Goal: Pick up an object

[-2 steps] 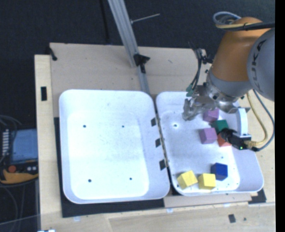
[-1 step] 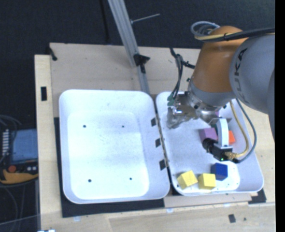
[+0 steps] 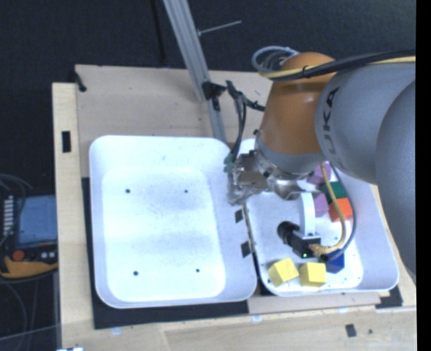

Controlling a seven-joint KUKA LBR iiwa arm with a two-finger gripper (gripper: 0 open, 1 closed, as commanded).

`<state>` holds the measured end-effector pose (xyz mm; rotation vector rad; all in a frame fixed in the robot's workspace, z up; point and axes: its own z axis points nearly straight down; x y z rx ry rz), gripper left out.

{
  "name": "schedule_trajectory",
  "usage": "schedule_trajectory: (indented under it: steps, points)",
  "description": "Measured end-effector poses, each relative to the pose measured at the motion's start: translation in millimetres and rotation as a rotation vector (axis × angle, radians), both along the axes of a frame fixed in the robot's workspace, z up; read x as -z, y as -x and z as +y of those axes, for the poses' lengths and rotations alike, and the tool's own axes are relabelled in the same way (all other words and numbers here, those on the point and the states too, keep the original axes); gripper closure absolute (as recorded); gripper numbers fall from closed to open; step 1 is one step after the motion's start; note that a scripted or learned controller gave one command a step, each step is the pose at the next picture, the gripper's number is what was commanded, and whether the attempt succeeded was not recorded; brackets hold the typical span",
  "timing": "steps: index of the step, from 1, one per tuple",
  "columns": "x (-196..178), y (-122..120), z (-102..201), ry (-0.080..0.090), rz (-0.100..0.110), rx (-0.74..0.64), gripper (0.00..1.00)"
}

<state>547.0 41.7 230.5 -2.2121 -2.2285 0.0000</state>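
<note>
Tan bench [image 3: 128, 86], right bin [image 3: 369, 258] holding yellow blocks [image 3: 283, 272]

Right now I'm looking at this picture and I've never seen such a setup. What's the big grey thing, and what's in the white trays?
One photo, from a fixed camera above a bench, looking down at a slant. The grey shape is a robot arm with an orange band above its wrist, reaching in from the right. The trays are a left bin and a right bin, side by side. The wrist hangs over the right bin, where small things lie: two yellow blocks near the front, a blue piece beside them, an orange block and a green piece farther back. Whether anything is held, I cannot tell.
</note>
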Motion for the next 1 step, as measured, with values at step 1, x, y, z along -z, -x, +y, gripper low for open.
schedule_trajectory:
  steps: [1]
  points:
    - [7.4, 15.1, 49.0, 0.000, 0.000, 0.000, 1.00]
